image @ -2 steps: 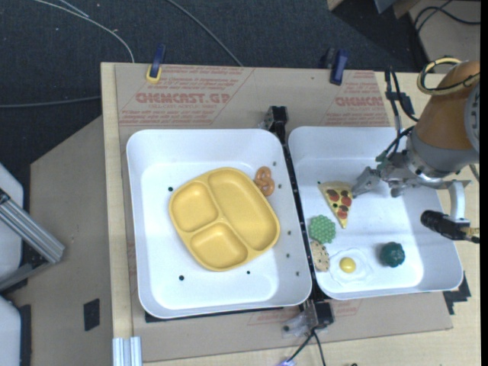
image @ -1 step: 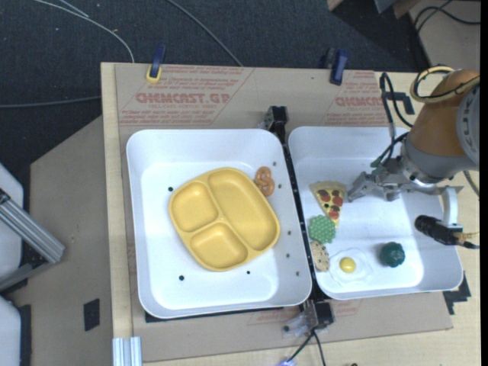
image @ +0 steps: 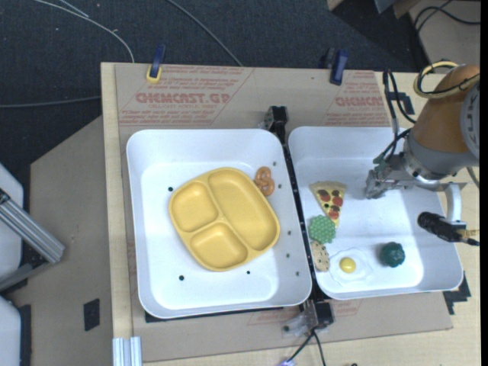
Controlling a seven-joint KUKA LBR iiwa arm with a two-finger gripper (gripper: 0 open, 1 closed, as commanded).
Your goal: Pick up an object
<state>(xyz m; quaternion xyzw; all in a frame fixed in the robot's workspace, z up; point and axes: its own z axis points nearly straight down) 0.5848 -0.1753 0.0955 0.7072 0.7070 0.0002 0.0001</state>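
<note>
I'm seeing the left bin (image: 145,204) holding a yellow divided tray (image: 223,218) with a pretzel (image: 264,180) at its upper right rim. The right bin (image: 435,280) is holding a pizza slice (image: 329,200), broccoli (image: 322,229), cracker (image: 321,258), fried egg (image: 350,266) and green ball (image: 393,255). The gripper (image: 375,181) is hovering over open floor near the pizza; I can't tell its spread.

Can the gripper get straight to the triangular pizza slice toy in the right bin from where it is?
Probably yes. The gripper hangs over the right white bin, beside the triangular pizza slice toy, with bare bin floor between them. The green bumpy toy sits close below the slice and could crowd a grasp.
</note>
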